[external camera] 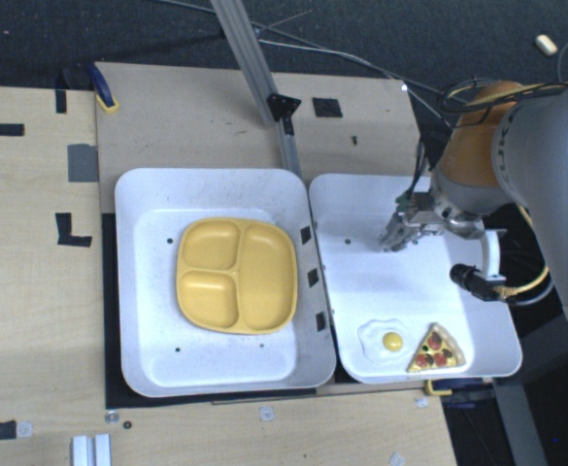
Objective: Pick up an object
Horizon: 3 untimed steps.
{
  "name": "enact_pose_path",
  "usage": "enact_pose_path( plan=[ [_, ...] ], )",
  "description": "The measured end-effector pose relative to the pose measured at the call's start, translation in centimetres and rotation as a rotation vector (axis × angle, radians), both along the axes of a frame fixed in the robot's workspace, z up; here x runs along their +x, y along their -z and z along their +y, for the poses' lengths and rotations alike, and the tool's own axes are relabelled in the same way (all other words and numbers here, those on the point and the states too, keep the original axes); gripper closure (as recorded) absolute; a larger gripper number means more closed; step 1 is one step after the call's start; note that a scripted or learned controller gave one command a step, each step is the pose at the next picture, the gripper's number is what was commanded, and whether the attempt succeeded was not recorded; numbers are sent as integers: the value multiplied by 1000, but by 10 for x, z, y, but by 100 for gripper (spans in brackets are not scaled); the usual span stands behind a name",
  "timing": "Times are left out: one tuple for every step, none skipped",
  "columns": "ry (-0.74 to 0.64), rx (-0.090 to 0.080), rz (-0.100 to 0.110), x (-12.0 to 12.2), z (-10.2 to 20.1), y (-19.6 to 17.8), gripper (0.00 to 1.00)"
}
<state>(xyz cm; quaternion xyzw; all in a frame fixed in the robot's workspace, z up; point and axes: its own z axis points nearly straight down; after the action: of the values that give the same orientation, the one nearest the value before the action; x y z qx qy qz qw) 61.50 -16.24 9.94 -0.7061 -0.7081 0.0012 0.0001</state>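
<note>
In the right bin (pixel 361 280), a toy fried egg (pixel 384 339) lies near the front edge, with a toy pizza slice (pixel 436 349) just to its right. My gripper (pixel 396 237) hangs over the upper middle of that bin, well behind both toys, its fingers pointing down and left. Nothing shows between the fingers. A yellow three-compartment plate (pixel 237 275) rests in the middle of the left bin (pixel 148 260).
The grey arm with its orange band (pixel 478 144) fills the right side above the right bin. A slanted metal post (pixel 254 56) rises behind the bins, and cables trail across the dark floor at the back. Tape marks dot the wooden bench at left.
</note>
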Motion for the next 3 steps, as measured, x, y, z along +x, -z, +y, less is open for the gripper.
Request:
enact_pose_path(
  plan=[
    [1,1,-5,0,2,-42,100],
    [1,0,-6,10,0,-101,100],
    [1,1,-5,11,0,-139,100]
  ],
)
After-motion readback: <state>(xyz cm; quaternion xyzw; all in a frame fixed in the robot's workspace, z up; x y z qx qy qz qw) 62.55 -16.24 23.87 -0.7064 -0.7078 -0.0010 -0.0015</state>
